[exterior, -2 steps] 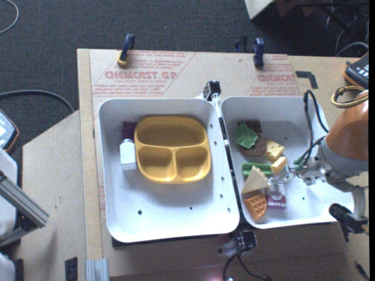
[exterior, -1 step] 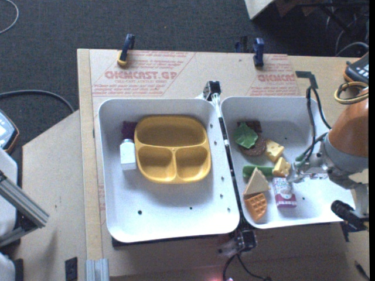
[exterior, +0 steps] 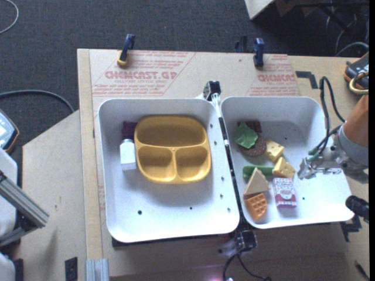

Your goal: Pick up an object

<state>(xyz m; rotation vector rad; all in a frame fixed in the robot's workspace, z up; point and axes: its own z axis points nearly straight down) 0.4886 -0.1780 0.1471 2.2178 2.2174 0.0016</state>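
I have the arm (exterior: 358,134) reaching in over the right edge of the right bin (exterior: 304,106), its gripper (exterior: 309,170) low above the bin's bare right half; I read this as the approach, with nothing lifted yet. From this slant I cannot tell how the jaws stand, and nothing shows between them.

The surface (exterior: 88,157) carries faded red print along its far edge, "CHEMCAST GP", repeated more faintly above the right bin; the smaller lines beneath it are too blurred to read.

The left bin (exterior: 117,215) holds a yellow divided plate (exterior: 172,148) near its far edge, with a small white bottle (exterior: 128,154) touching the plate's left rim and a dark item behind the bottle that I cannot identify.

The pickable pieces cluster along the left side of the right bin: a green leaf-like piece (exterior: 246,136) and a brown round piece (exterior: 254,147) toward the far edge, two yellow cheese-like blocks (exterior: 279,160) mid-bin, a green strip (exterior: 258,171), a tan wedge (exterior: 256,183), an orange waffle-like piece (exterior: 256,205) at the near edge, and a red-and-white carton (exterior: 285,192) whose label is illegible.

The nearer cheese-like block and the carton lie just beside the gripper. My judgement: the next move calls for a short shift left, centring over one piece, then a descent and closure without nudging its neighbours.
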